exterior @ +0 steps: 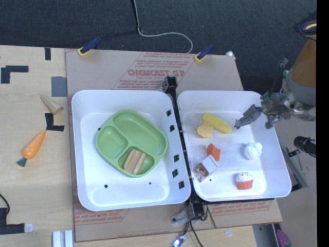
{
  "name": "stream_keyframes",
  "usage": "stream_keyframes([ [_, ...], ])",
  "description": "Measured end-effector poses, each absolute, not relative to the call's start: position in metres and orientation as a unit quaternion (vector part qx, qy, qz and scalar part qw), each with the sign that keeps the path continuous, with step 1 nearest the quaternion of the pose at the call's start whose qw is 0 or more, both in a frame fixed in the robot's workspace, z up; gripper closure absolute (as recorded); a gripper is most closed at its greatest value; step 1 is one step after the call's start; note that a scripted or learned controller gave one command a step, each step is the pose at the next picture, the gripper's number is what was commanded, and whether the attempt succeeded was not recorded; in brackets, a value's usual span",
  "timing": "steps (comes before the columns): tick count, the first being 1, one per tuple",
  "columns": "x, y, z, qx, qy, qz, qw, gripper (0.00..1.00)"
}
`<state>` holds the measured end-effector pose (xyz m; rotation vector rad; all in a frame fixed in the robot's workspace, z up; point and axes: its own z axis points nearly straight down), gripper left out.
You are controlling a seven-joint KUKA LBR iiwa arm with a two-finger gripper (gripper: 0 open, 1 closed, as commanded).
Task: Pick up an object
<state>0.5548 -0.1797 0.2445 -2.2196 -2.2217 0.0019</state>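
Cardboard sheet (154, 73): I read red print "CHEMCAST GP" above the bins; smaller lines beneath too blurred for me to read

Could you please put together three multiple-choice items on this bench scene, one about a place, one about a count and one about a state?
1. Where does the green plate lie?
A. in the left bin
B. in the right bin
C. on the bare bench

2. How many objects lie in the right bin?
A. three
B. six
C. nine

3. What is the state of the gripper?
A. shut on the yellow banana
B. open with nothing between its fingers
C. resting on the green plate

Answers: 1 A, the plate sits inside the left bin. 2 B, six separate objects lie there. 3 B, its fingers are spread apart above the right bin's upper right area.
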Motion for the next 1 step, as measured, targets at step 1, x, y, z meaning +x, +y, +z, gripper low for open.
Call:
stream_keyframes([
  [1, 0.5905, -0.1281, 0.0805, -0.705, -0.709, 0.0019, 0.004, 0.00],
])
